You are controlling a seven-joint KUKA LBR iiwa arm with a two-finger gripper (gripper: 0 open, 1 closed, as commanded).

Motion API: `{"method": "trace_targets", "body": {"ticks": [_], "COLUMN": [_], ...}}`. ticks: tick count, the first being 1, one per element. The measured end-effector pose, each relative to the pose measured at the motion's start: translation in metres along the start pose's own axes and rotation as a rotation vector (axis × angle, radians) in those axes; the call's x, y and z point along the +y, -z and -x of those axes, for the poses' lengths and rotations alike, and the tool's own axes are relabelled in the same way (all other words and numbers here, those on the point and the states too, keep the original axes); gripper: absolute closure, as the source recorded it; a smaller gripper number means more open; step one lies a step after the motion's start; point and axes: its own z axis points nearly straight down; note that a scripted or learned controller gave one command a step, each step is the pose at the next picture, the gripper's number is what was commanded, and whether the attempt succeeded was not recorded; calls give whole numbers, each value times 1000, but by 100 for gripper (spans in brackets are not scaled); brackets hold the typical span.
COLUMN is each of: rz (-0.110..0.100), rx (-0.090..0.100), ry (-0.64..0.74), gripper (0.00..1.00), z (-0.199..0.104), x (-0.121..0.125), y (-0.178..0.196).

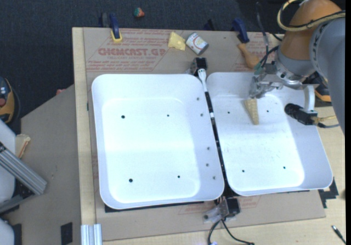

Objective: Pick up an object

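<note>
One thing lies in the right-hand bin: a small tan wedge, narrow and tapered, resting flat on the white floor toward the back of that bin, well apart from the walls; the left-hand bin sits beside it across a black seam. The arm reaches in from the right, and its claw hangs just above and behind the wedge's upper end, near it; whether it touches I can't say, and whether the claw is spread or pressed together I cannot tell from here.

The wedge looks light and stiff to me, perhaps foam or wood, with a dull surface that shouldn't slip much; being so light, it would likely skid on the smooth floor if nudged from one side. I'd take it across its narrow width, about the middle of its length, where the sides run nearly parallel; the thin tip offers little to pinch.
</note>
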Motion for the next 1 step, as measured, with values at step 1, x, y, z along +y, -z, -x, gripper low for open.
{"method": "trace_targets", "body": {"ticks": [1], "rz": [2], "rx": [-5], "ry": [-5], "gripper": [100], "z": [73], "x": [-12], "y": [69]}}
